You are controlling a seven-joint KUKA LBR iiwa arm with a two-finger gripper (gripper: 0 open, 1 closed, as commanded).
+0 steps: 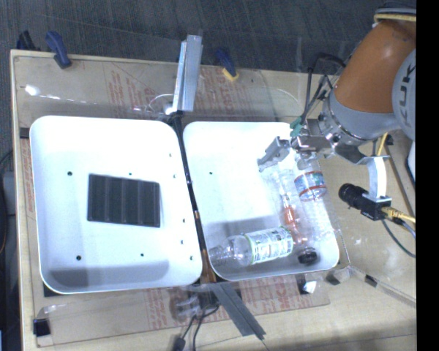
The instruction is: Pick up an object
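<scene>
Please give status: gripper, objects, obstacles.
Gripper over right bin, grip unconfirmed. Two clear bottles in that bin. Dark pad in left bin.

Lit brightly and evenly from above. Near blown-out whites on both bins [102, 134], soft grey shadows pooled along their near walls. Faint glare on the clear sheet [278, 93] at the bench's far edge. Slightly soft and grainy throughout, dim carpet beyond.
</scene>
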